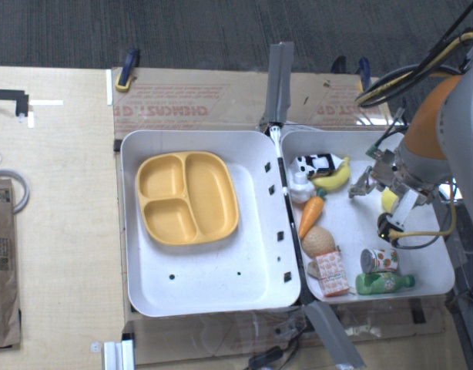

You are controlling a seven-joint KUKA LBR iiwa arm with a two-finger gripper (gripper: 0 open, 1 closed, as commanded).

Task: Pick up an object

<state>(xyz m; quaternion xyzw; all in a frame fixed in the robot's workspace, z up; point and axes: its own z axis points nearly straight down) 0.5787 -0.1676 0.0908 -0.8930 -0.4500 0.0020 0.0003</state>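
While the grey arm (444, 141) with its orange band reaches in over the right edge of the right bin (352, 222), its metal gripper (373, 179) hangs above that bin's far right part, and the view does not show whether it is apart or together. Just beside it, partly under the wrist, sits a small rounded yellow piece (389, 200), too hidden to name. The things that could be picked up crowd this smooth white bin. A curved yellow banana (334, 176) lies near the far edge, touching a black-and-white patched toy (315, 164). A tapered orange carrot (310, 214) with a green tip slants along the left wall. Nearer, a round, rough tan lump (318, 241) rests against a small red-and-white carton (330, 272). Toward the near right corner stand a short printed can (379, 259) and, at the near edge, a glossy green bottle (383, 283) on its side. Across the divider, the left bin (213, 284) carries a matte yellow plate (188, 197), rounded and split into three compartments, near its far left corner.
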